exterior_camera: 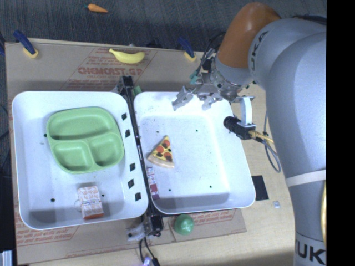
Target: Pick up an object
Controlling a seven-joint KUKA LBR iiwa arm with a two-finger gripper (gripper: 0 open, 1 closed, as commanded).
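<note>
Two white bins point(22, 148), speckled w/ dark dots. Pale green divided tray point(83, 138) at centre left. Pizza slice toy point(162, 153) mid-frame: orange-yellow w/ red spots, tan crust. Small packet point(90, 201), lower left: white w/ red-brown print. Yellow banana point(127, 55) at top, orange carrot point(97, 8) upper left, green ball point(183, 224) at bottom. Arm point(288, 82) grey w/ orange band, upper right. Blue clamps point(26, 44) on brown cardboard w/ red lettering.

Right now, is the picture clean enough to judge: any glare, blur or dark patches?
Camera view: sharp overall; glare washes out the right bin floor under the gripper; soft shadows along both bins' near walls; pizza slice and green tray evenly lit.
</note>
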